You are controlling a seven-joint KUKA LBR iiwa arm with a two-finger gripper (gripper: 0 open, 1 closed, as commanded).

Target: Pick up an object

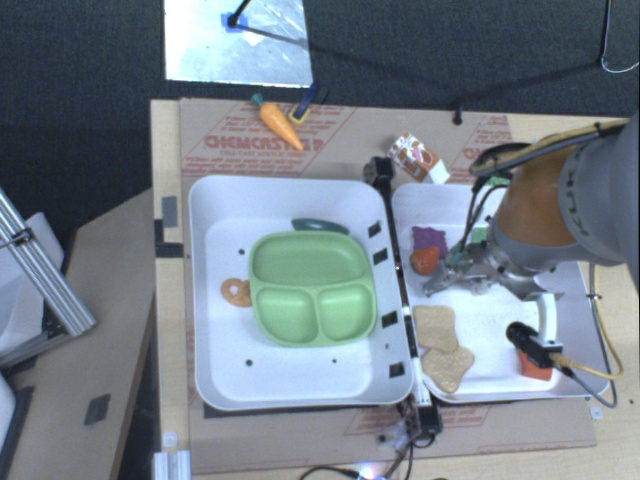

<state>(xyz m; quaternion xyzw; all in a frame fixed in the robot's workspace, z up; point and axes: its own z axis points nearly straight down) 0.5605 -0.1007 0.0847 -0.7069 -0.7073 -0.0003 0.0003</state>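
Claw seen low in the right bin, its grip impossible to tell.
An orange block was partly hidden at that bin's front, and a dark green thing was half covered behind the green divided plate in the left bin, an orange ring beside it. A red piece was found just beside the claw, against a purple piece, two toast slices nearby.

robot lab — cardboard bench, white bins
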